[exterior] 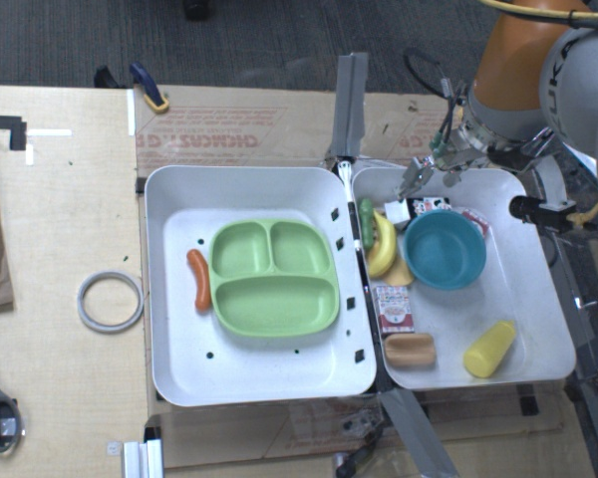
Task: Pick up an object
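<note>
Looking down, I see my gripper point(419, 174) over the right bin's point(538, 297) far edge, near its far-left corner; I cannot tell its state.

The right bin holds a blue bowl point(445, 249) toward its far side, a banana point(381, 244) along its left wall, and a yellow object point(489, 350) and a hot dog bun point(411, 350) near its front edge. The left bin point(169, 297) holds a green divided plate point(274, 277) and a sausage point(198, 278) beside it.
</note>
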{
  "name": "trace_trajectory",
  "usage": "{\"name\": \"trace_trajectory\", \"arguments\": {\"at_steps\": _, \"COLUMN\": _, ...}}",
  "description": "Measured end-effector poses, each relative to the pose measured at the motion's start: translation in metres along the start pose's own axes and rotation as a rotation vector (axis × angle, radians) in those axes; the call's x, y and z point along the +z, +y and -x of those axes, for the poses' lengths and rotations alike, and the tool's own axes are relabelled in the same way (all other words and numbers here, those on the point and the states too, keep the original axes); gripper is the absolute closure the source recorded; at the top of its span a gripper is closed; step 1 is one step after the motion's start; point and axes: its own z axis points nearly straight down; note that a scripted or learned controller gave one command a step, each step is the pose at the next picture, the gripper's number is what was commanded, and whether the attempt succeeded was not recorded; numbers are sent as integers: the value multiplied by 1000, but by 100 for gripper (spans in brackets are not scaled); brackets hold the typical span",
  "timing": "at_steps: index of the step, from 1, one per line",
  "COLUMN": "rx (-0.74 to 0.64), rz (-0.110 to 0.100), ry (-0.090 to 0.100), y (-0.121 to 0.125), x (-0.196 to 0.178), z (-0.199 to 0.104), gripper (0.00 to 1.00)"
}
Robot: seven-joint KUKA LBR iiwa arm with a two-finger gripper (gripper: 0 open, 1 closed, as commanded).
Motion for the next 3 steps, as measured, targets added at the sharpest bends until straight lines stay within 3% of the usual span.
{"name": "trace_trajectory", "arguments": {"at_steps": 1, "rx": 73, "rz": 23, "ry": -11, "y": 3, "x": 76, "z": 12, "gripper": 0}}
{"name": "trace_trajectory", "arguments": {"at_steps": 3, "rx": 40, "rz": 35, "ry": -16, "y": -13, "x": 82, "z": 20, "gripper": 0}}
